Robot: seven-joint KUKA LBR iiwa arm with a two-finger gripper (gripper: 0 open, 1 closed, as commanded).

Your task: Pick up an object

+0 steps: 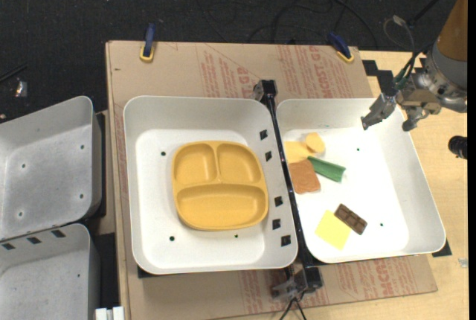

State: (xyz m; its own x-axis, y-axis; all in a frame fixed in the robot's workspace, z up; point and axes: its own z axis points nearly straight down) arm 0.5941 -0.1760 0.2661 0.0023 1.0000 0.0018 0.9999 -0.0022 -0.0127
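Candidate objects lie loose in the right bin (416,184): green piece (327,168), brown slab (304,177), yellow square (332,229), chocolate-like bar (350,219). Gripper (392,114) hovers above the bin's far edge, jaws spread, apparently empty, poised for descent. Left bin (141,184) holds a yellow divided plate (220,185).

The right bin (387,233) has open white floor along its far wall and down its right side, where the end effector (393,114) hangs with both fingers spread. Its left half is crowded: yellow pieces (305,147), a green piece (327,168) and an orange-brown slab (304,177) lie bunched together. A brown bar (350,219) touches a yellow square (332,229) nearer the front. A yellow divided plate (220,185) takes up the middle of the left bin (141,184), leaving bare margins around it.
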